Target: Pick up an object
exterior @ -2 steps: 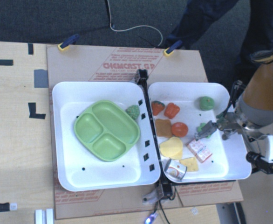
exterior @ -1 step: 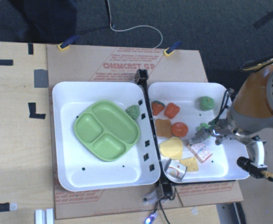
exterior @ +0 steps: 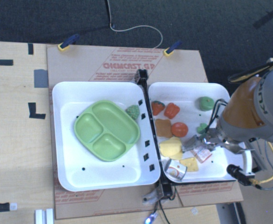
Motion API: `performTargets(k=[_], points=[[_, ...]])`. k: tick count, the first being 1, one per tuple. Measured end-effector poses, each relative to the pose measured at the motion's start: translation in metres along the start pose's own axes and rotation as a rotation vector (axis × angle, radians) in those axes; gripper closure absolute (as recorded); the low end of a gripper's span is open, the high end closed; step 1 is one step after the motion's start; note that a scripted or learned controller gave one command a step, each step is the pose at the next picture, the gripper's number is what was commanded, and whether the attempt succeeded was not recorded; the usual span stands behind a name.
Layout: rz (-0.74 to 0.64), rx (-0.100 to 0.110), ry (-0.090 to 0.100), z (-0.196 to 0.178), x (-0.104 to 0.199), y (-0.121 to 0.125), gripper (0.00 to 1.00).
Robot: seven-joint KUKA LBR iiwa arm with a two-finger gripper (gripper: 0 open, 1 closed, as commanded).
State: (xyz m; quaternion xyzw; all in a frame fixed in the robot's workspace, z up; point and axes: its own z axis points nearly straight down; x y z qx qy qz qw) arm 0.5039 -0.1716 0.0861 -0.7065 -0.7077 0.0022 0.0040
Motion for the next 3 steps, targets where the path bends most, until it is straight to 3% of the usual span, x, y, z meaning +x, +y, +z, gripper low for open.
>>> performTargets(k=[1, 3], points=[[-0.001, 0.003, 0.002, -0.010, 0.000, 0.000, 1.00], [0.000, -0.009, -0.003, -0.123, -0.011, 0.008, 1.00]])
